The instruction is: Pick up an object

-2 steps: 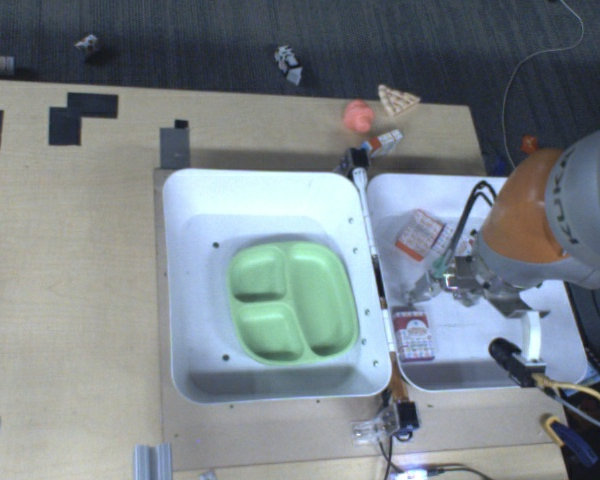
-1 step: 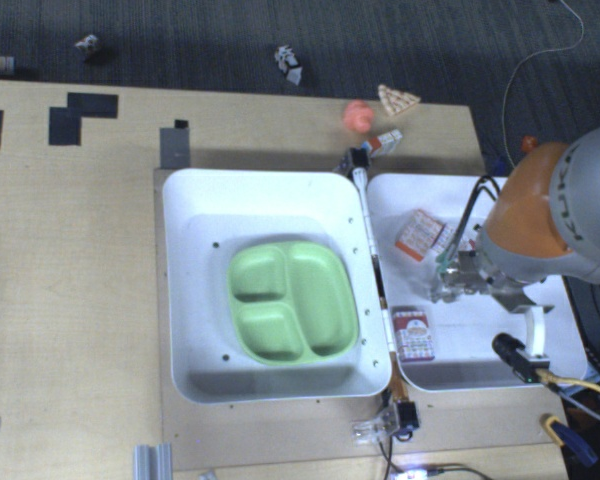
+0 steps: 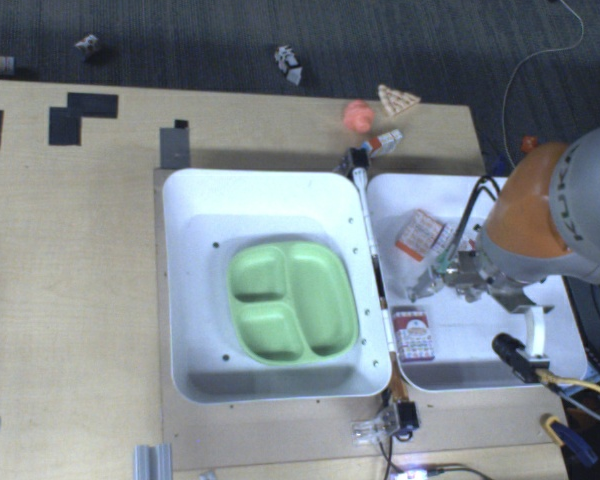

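The bench (image 3: 70, 298) carries two white bins side by side. The left bin (image 3: 195, 268) holds a green tray (image 3: 292, 301) with three compartments, lying flat near the middle of the bin.

The right bin (image 3: 460, 373) holds two small things. One is a small packet (image 3: 420, 234), white with orange-red print, tilted, lying in the upper left part of this bin. The other is a small flat box (image 3: 412, 334), dark red with a white panel and small print on it, lying at the lower left of the bin, close to the wall that divides the two bins. From the packet, the box is at about 6 o'clock, and the two are apart.

The arm (image 3: 565, 208) reaches in from the right, with its orange band over the right bin. The gripper (image 3: 442, 271) is low over the bin, between the packet and the box: the packet is at about 11 o'clock from it and the box at about 7 o'clock. Whether the hand is wide, narrow, or holding something I cannot tell, because this part is small and blurred.

On the bench beyond the bins, at 12 o'clock from the dividing wall, lie a pink ball (image 3: 358, 117), a piece shaped like a pizza slice (image 3: 397, 99), and a small tube (image 3: 385, 142).
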Controlling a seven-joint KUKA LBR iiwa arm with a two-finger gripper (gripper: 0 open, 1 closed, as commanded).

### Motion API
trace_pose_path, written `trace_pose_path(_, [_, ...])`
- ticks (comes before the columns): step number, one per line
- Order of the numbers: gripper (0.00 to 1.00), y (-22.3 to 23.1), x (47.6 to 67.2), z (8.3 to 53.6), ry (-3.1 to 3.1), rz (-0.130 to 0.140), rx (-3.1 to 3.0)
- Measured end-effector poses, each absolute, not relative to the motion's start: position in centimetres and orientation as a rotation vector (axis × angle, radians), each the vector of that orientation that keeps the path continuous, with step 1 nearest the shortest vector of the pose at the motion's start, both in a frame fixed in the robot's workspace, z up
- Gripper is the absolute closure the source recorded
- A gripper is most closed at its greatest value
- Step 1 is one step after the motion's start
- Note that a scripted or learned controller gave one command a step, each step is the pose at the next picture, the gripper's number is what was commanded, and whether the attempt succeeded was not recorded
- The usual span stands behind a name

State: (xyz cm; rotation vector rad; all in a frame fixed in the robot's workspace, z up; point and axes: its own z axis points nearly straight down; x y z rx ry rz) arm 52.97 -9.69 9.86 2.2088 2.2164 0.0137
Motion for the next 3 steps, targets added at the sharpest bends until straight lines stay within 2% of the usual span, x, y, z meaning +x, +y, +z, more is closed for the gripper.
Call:
trace_pose_path(1, [0.00,-8.4,49.1,8.8,2.213,0.013,2.210])
trace_pose_path(2, [1.00,-8.4,49.3,9.9,2.212,0.018,2.205])
trace_pose_path(3, [1.00,-14.4,54.0,8.8,2.218,0.008,2.213])
